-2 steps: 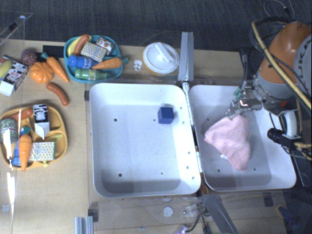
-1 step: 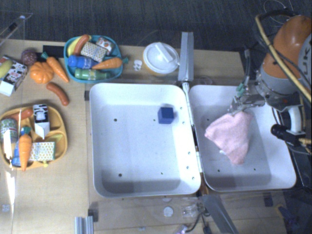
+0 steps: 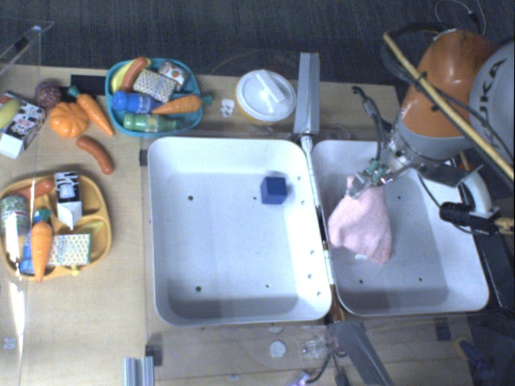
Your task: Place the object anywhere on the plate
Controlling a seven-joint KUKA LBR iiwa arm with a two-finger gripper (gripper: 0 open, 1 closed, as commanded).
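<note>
Grey arm's two-finger gripper (image 3: 368, 178), grip state impossible to tell, sits at the upper edge of the soft pink cloth (image 3: 361, 224) draped in the right white bin (image 3: 451, 288); best confirm a firm pinch before lifting toward any plate.

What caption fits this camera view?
Gripper holds pink cloth over right bin; blue cube in left bin.
</note>
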